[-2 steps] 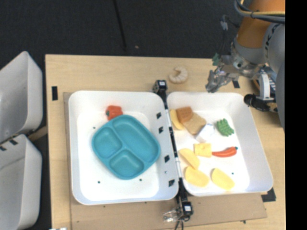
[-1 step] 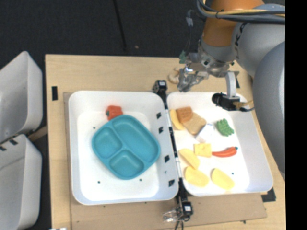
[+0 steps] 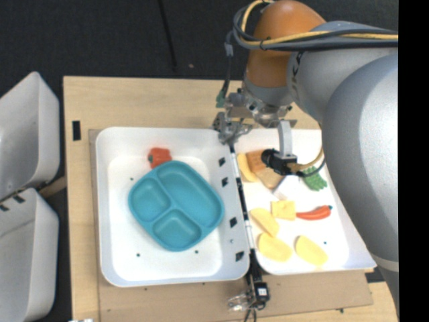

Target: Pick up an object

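Gripper (image 3: 229,130) hangs over far end of divider between bins (image 3: 231,200), fingers' state unclear. Step: approach. Next: shift toward bread (image 3: 257,167), descend, grasp.

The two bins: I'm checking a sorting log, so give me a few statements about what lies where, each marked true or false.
1. The blue divided tray lies in the left bin. True.
2. The red chili pepper lies in the left bin. False: it lies in the right bin.
3. A small orange piece sits at the tray's upper edge. True.
4. The tray's compartments hold yellow food pieces. False: the yellow pieces lie in the right bin.
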Motion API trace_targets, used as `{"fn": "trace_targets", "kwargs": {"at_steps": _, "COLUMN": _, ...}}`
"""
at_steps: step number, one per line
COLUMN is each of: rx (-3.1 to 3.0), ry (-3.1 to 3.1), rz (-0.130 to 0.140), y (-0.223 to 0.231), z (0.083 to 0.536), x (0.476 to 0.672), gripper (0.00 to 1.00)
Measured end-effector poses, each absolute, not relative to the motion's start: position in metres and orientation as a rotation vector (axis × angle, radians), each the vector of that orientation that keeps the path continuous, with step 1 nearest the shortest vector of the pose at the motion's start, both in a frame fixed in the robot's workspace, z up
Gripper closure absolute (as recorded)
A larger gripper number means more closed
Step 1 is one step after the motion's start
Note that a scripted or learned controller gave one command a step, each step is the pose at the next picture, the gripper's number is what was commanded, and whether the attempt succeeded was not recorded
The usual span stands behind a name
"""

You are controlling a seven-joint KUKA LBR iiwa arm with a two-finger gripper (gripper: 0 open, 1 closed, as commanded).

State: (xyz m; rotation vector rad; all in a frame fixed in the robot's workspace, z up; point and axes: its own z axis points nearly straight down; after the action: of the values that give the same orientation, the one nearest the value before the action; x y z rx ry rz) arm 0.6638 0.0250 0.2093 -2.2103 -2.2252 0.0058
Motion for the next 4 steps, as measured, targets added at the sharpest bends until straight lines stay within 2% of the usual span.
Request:
{"fn": "trace_targets", "kwargs": {"at_steps": 1, "rx": -2.213, "ry": -2.225, "rz": 0.002, "y": 0.055, "z": 0.255, "x": 0.596, "gripper": 1.0}}
{"fn": "trace_targets", "kwargs": {"at_steps": 2, "rx": -2.212, "ry": -2.224, "rz": 0.011, "y": 0.105, "z": 0.159, "x": 0.633, "gripper": 1.0}}
{"fn": "trace_targets", "kwargs": {"at_steps": 3, "rx": -2.214, "ry": -2.226, "rz": 0.004, "y": 0.138, "z": 0.174, "x": 0.628, "gripper": 1.0}}
{"fn": "trace_targets", "kwargs": {"at_steps": 4, "rx": -2.22, "ry": -2.222, "rz": 0.004, "y": 0.138, "z": 0.179, "x": 0.617, "gripper": 1.0}}
